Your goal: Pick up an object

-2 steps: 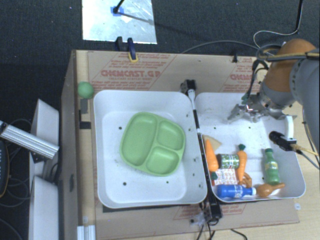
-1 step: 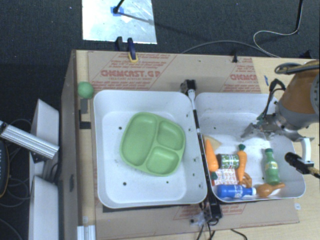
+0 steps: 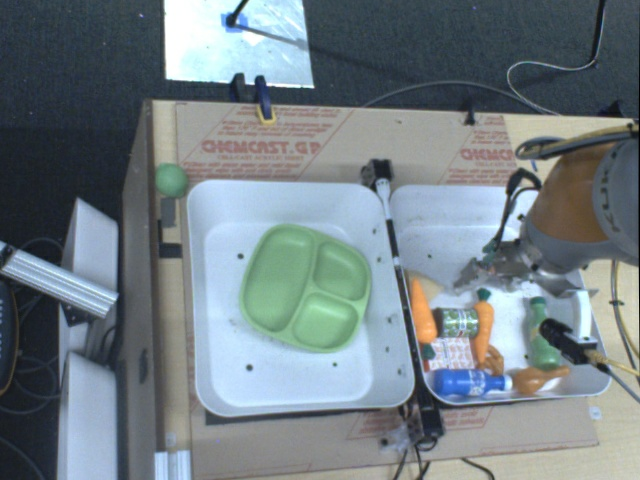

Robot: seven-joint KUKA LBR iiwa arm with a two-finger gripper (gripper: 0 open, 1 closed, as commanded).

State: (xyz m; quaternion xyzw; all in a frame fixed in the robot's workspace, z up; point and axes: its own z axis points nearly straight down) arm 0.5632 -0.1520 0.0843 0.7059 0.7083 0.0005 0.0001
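Note:
The right bin (image 3: 440,218) holds a heap of small items at its near end. Among them are an orange carrot (image 3: 422,310), a green can (image 3: 460,321), a second carrot (image 3: 484,328), a green bottle (image 3: 541,334), a red-and-white packet (image 3: 451,353), a blue bottle (image 3: 471,381) and an orange-brown piece (image 3: 537,377). My gripper (image 3: 487,270) hangs over the middle of this bin, just above and behind the second carrot and the can. Nothing shows held in it.
The left bin (image 3: 215,268) carries a green divided plate (image 3: 306,287). A divider rail (image 3: 392,238) runs between the bins. The grey arm with its orange band (image 3: 575,203) covers the right bin's far right corner. A green ball (image 3: 171,178) sits at the bench's left edge.

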